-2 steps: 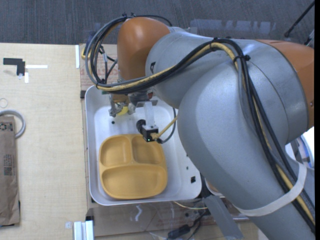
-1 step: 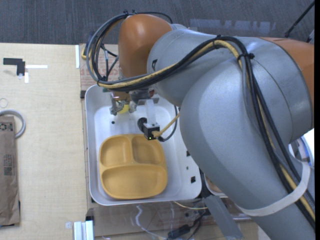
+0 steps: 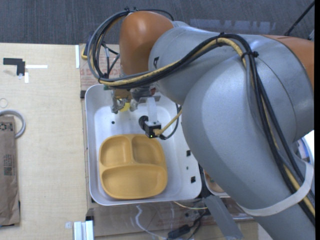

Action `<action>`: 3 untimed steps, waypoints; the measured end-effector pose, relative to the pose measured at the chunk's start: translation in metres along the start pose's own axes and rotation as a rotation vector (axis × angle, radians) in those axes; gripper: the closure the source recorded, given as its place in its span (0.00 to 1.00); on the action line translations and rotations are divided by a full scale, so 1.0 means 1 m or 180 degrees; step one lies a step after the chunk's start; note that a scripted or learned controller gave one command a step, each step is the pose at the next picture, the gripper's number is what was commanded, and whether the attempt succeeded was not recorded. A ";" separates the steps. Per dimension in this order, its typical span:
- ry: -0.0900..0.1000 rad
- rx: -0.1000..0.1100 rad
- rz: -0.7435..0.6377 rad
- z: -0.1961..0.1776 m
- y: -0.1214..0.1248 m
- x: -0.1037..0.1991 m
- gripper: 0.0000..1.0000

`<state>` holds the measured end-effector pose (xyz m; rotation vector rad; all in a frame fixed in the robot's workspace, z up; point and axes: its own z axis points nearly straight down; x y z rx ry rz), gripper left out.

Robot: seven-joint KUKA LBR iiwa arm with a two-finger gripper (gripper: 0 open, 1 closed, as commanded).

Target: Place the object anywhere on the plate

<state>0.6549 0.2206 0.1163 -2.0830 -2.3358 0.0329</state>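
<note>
Pincer [image 3: 131,105] hangs over the bin's far end; the yellow plate [image 3: 133,166] lies nearer. Its finger state cannot be told.

Arm [image 3: 235,114] body covers most of right side; right bin [image 3: 212,184] hidden except small sliver under it. Upper part of left bin [image 3: 95,149] blocked by wrist w/ orange band [image 3: 142,39]. End effector [image 3: 132,104] mostly in shadow, finger state can't be made out; small yellowish bit there, too small to ID. Brown bag [image 3: 9,174] on worktop [image 3: 45,134] cut off by left edge.
</note>
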 end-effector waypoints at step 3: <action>-0.0010 0.0001 0.0005 -0.018 0.000 -0.003 0.00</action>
